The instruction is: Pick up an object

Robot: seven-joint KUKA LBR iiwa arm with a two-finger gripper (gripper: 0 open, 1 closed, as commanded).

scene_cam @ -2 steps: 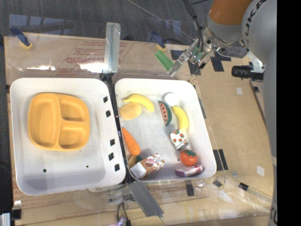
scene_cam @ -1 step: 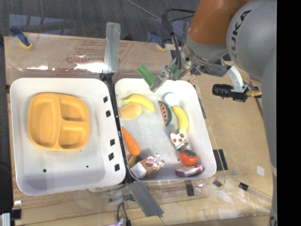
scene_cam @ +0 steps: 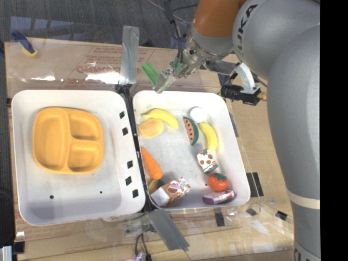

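Right, my gripper point(scene_cam: 163, 83) hangs over the far rim of the right bin point(scene_cam: 235, 145), green fingers point(scene_cam: 150, 72) parted w/ nothing between them. Nearest pick is the banana point(scene_cam: 161, 117) just below, touching a pale bread-like piece point(scene_cam: 150, 128). I'd drop straight down over the banana's mid & straddle its narrow width, clear of the rim.

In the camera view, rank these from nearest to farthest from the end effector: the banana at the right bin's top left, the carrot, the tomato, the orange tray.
The end effector hangs over the right bin's top edge.
1. Banana, top left of the right bin.
2. Carrot, along that bin's left wall.
3. Orange tray, in the left bin, and tomato, lower right of the right bin: too close to call.
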